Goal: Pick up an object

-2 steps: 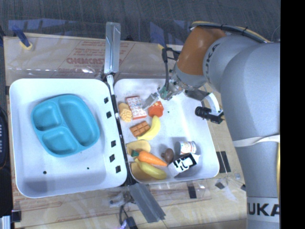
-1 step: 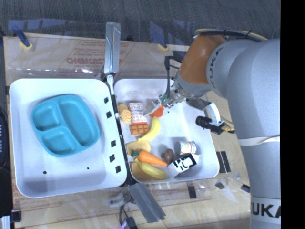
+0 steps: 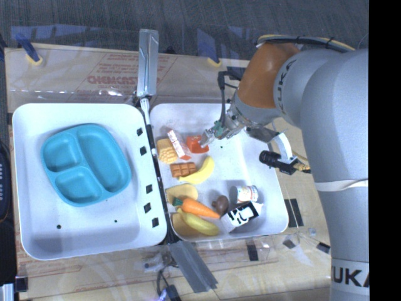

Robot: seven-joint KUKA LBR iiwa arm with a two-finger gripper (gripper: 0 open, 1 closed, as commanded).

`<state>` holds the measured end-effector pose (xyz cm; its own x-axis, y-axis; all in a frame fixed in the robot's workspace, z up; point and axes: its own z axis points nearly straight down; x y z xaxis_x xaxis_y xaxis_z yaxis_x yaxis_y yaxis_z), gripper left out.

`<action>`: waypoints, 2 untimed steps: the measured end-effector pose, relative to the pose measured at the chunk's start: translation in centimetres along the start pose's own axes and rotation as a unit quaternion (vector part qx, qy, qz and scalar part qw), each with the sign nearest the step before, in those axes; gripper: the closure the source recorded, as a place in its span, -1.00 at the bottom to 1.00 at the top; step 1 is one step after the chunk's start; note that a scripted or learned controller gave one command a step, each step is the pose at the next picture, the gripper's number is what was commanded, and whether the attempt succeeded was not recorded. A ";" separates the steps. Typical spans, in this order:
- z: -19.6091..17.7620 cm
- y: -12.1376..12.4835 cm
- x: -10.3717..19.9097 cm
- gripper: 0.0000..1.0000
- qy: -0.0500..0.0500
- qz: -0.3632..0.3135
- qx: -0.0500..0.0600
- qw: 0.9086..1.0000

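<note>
Sitting side by side: two white bins, the left bin (image 3: 25,187) bearing one blue divided plate (image 3: 86,162), the right bin (image 3: 270,187) crowding two bananas (image 3: 199,172), one carrot (image 3: 199,207), one waffle (image 3: 183,168) and one red toy (image 3: 197,145) toward its left wall. Hovering just beside that red toy: the gripper (image 3: 213,132), finger state impossible to tell, with bare bin floor lying open beneath the arm. Showing "KUKA" partly on the arm base (image 3: 348,274).

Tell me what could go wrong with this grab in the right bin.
1. The gripper sits low over a small red-orange item wedged beside the wrapped snack bar and cracker; closing could catch or shove a neighbour instead.
2. The banana and waffle piece lie just below, so a slip may push the target into them.
3. The target looks small and flat, so the grip may come up with nothing.
</note>
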<state>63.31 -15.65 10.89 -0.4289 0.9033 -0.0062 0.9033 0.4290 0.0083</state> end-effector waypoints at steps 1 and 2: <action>0.1 -0.1 0.0 -1.00 0.000 0.000 0.001 1.000; 1.8 -0.7 4.5 -1.00 0.005 0.049 0.006 0.999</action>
<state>60.74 -11.89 9.04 -0.3379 0.9412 0.0031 0.9412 0.3380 -0.0044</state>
